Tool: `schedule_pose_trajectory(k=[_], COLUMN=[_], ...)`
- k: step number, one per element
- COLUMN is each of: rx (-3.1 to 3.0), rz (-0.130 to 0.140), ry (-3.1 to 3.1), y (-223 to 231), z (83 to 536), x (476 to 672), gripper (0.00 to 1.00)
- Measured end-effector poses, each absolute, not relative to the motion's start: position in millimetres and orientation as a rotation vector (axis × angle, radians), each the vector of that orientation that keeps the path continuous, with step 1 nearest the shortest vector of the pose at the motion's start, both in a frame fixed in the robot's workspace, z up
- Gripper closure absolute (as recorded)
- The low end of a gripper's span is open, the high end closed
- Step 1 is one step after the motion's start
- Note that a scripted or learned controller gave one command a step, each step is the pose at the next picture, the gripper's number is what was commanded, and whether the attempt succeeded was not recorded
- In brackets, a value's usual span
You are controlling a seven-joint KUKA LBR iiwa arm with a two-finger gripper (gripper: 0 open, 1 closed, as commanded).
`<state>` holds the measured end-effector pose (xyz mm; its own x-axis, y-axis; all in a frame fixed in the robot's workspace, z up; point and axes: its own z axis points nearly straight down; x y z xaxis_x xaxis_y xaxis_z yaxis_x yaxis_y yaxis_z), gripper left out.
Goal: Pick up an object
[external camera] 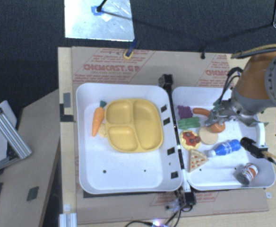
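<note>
My gripper (218, 118) hangs low over the upper middle of the right bin (265, 176), reaching in from the right. Directly under it lies a small orange-red object (217, 126), partly hidden by the gripper; whether they touch is unclear. Around it lie a red sausage (200, 111), purple grapes (185, 111), a green vegetable piece (188, 122), a pale round biscuit (207, 136), a round pizza piece (190, 139), a pizza slice (197, 160), a blue bottle (225, 148) and a small can (246, 173).
The left bin (88, 174) holds a yellow divided plate (131, 125) with an orange carrot (97, 120) beside its left edge. A black divider with clips (174, 131) runs between the bins. A shiny sheet (99, 12) lies behind the bench.
</note>
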<state>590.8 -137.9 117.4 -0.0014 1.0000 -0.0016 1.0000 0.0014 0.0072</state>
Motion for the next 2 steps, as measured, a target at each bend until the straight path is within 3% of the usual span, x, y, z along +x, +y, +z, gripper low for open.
schedule_pose_trajectory(k=[2], rx=[2.212], rz=[0.006], ry=[2.223], y=[-130.3], z=[224.3], x=[601.4], gripper=[1.00])
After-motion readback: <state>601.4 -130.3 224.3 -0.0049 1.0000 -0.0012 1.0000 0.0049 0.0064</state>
